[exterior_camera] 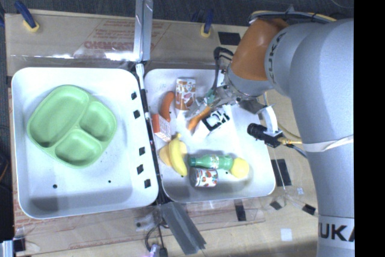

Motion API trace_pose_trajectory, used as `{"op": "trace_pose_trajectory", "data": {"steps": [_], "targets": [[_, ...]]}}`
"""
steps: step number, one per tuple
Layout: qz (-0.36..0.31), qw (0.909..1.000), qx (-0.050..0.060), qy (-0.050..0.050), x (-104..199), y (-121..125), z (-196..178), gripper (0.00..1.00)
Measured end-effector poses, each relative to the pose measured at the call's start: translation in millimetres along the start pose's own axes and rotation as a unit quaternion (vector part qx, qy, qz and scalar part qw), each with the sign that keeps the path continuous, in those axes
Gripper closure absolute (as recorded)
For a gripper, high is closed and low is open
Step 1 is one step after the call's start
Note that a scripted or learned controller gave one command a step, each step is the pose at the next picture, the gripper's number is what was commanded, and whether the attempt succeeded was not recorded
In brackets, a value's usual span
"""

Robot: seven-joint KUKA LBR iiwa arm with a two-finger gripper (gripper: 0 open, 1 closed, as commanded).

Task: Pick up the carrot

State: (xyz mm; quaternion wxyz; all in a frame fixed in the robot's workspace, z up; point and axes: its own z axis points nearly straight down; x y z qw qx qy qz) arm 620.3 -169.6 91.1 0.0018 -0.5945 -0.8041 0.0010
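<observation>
Orange tapered carrot (197, 118) lying slantwise in right bin (260, 186), jaws (212, 106) over it; jaw state unclear.

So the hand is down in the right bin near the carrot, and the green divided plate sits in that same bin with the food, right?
Not quite. The camera view shows the green divided plate in the left bin, apart from the food. The hand is indeed down in the right bin near the carrot.
</observation>
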Motion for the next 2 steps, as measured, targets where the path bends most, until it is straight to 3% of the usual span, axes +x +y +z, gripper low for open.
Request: {"op": "trace_pose_trajectory", "data": {"steps": [1, 2], "targets": [[-0.002, 1.0000, 0.000, 0.000, -0.2, 0.1, -10.3, 1.00], [0.005, 1.0000, -0.002, -0.001, 26.7, 46.7, -124.5, 1.00]]}}
